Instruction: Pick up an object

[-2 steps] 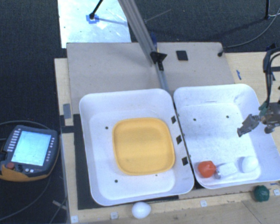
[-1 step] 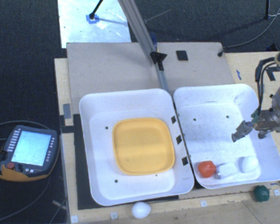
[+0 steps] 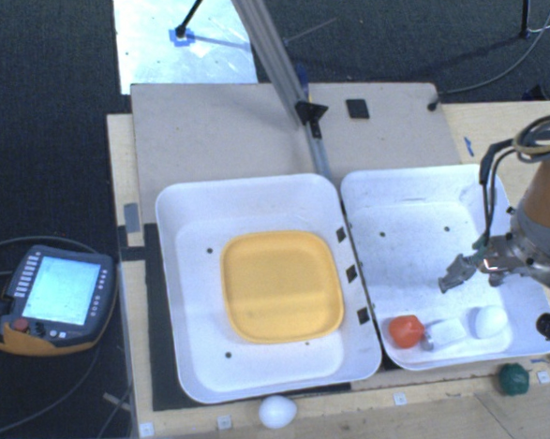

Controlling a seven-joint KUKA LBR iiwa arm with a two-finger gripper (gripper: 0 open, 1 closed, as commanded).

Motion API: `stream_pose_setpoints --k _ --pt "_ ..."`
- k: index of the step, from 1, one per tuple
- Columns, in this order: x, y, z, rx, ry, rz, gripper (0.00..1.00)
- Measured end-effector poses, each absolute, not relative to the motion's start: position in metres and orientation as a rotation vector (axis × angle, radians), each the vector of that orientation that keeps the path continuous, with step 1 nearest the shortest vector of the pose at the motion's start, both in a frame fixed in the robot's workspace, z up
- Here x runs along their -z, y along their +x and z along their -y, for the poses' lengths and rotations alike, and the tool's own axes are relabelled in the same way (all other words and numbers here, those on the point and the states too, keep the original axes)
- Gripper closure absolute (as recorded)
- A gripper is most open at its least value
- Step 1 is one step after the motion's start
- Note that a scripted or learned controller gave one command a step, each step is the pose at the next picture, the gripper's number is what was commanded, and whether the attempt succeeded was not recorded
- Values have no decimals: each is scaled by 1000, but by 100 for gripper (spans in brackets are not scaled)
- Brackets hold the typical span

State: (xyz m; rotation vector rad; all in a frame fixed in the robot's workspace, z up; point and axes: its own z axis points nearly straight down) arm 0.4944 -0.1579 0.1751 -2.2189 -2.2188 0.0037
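Observation:
The right white bin holds three small things along its front edge: a red rounded object, a small pale object right beside it, and a white egg-shaped object. My gripper hangs over the right half of this bin, a little behind those objects and apart from them. Nothing shows in its grasp. The arm's orange band is at the right edge. A square yellow plate lies in the left white bin.
In front of the bins, a white egg-shaped object and a dark green ball lie on the bench. A teach pendant rests on the floor at the left. A metal pole slants down to the back between the bins.

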Motion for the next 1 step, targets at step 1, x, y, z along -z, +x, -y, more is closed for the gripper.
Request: stream_pose_setpoints --k 1 --pt "-131 492 151 -2 -2219 2220 0"
